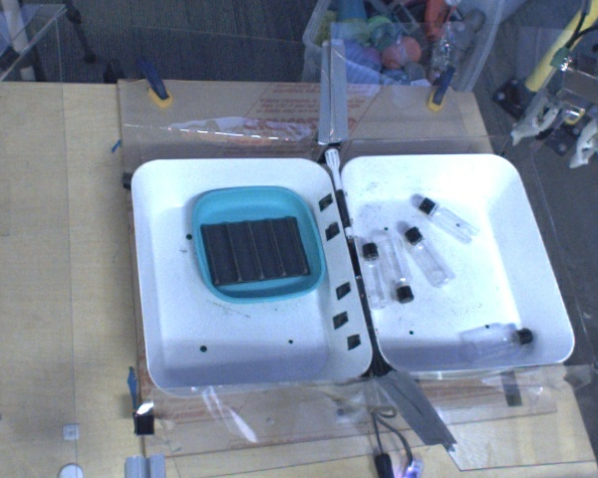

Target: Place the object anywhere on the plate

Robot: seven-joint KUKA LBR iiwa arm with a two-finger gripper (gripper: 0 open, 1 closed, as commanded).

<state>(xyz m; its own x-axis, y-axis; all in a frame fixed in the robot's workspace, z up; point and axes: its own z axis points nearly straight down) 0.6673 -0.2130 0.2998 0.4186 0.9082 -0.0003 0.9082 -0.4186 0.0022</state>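
Observation:
A teal plate lies in the left bin, with a dark ridged rectangular slab flat on it. Several clear vials with black caps lie in the right bin: one at the back, one in the middle, two close to the divider, and one near the front right corner. My gripper hangs at the upper right, beyond the right bin's back corner and well away from the vials and the plate. Nothing is seen held in it.
A divider with black tabs separates the two bins. A clear box of coloured toys stands behind the bins. Blue clamps hold plastic sheeting on the wooden bench.

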